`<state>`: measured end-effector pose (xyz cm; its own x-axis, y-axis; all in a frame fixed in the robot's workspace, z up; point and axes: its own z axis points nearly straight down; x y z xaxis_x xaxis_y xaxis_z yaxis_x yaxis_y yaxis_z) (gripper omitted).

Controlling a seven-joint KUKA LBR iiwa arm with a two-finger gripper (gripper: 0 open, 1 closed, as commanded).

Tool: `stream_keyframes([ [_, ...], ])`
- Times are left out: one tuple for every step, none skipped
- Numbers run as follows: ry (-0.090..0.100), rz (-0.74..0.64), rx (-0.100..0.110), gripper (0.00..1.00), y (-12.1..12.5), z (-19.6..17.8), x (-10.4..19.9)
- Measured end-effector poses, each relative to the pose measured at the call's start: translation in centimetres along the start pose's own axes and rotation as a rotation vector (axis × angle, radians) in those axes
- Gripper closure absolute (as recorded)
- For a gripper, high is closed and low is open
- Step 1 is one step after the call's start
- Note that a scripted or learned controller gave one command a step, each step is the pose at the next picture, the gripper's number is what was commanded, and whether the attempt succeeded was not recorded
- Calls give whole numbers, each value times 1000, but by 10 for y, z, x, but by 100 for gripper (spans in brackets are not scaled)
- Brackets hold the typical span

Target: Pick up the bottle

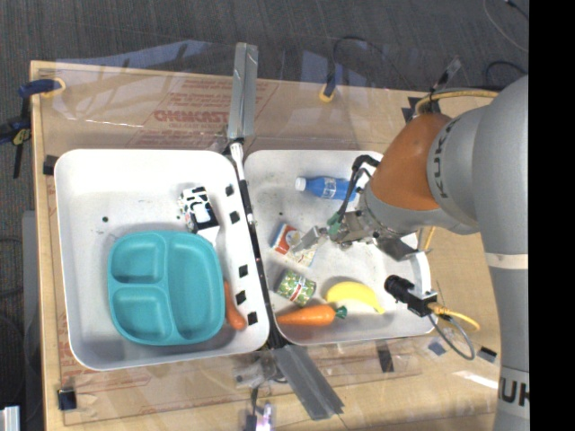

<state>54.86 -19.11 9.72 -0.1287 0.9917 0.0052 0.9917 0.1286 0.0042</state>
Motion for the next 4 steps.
stream_keyframes([
  [-5,-216,5,0,51,-30,-24],
  [-3,-278,6,0,106,8,-29],
  [-3,-285,8,100,108,0,-28],
  [-5,-100,7,100,88,-119,2],
])
